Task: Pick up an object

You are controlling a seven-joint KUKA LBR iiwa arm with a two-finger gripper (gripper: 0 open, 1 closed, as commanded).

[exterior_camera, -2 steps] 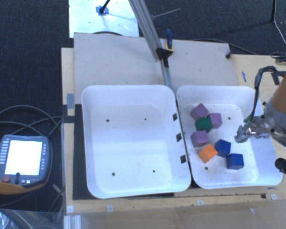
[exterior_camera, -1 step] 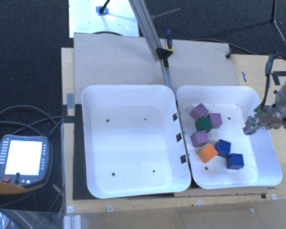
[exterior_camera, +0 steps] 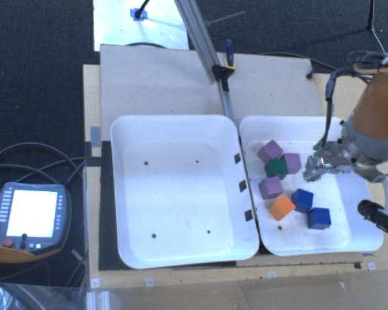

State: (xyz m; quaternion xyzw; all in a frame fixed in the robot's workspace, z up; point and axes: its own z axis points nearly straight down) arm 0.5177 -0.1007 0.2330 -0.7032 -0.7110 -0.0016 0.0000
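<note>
The right bin (exterior_camera: 349,237) holds several small blocks. Two purple blocks (exterior_camera: 270,152) (exterior_camera: 291,163) and a green block (exterior_camera: 276,167) cluster near its upper left. A third purple block (exterior_camera: 270,187) lies below them, with an orange block (exterior_camera: 282,206) under it. Two blue blocks (exterior_camera: 302,199) (exterior_camera: 319,217) sit toward the middle. My gripper (exterior_camera: 312,171) hangs just right of the purple and green cluster, above the upper blue block. Nothing shows between its fingers.
The left bin (exterior_camera: 136,134) stands beside the right one, with a dark divider strip between them. A slanted metal pole (exterior_camera: 200,34) crosses the bench at the back. A teach pendant (exterior_camera: 27,221) lies off the bench at the left.
</note>
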